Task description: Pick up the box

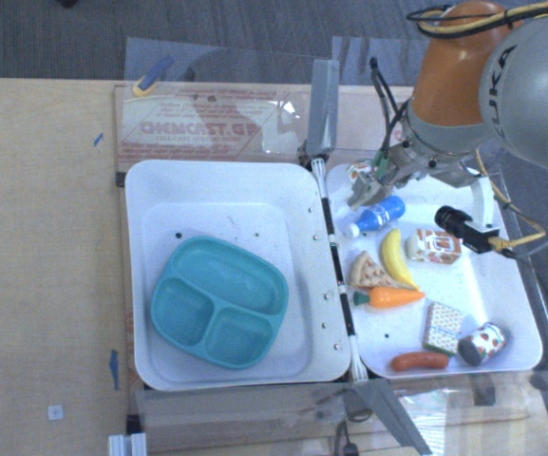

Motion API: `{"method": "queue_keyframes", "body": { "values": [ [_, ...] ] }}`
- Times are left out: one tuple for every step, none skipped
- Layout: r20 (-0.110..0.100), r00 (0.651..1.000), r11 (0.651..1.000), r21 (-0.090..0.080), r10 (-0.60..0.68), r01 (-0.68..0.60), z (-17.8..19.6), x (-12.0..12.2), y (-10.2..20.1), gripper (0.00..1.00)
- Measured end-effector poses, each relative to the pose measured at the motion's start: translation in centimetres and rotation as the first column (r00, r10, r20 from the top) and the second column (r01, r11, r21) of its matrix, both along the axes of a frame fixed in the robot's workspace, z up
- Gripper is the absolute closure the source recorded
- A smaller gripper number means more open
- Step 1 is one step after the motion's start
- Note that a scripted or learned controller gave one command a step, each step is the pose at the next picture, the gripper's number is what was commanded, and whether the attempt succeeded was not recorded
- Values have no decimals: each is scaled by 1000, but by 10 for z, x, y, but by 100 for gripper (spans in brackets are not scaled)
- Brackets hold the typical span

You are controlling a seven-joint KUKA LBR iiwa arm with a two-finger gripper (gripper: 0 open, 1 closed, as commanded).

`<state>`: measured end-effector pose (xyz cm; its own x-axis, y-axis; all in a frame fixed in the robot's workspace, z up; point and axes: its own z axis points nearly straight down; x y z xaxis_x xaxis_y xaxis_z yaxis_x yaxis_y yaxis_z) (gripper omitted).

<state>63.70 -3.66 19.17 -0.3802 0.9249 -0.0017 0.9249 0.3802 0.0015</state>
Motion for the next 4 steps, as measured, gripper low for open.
{"method": "queue_keyframes", "body": {
  "values": [
    [0,1000,1000,0,-3,3,10,27,30,100],
    [-4,1000,1000,0,28,-28,-8,30,94,100],
    [1,995,995,0,101,-101,4,31,122,100],
    [-2,983,983,0,186,-186,3,29,132,100]
  ]
}}
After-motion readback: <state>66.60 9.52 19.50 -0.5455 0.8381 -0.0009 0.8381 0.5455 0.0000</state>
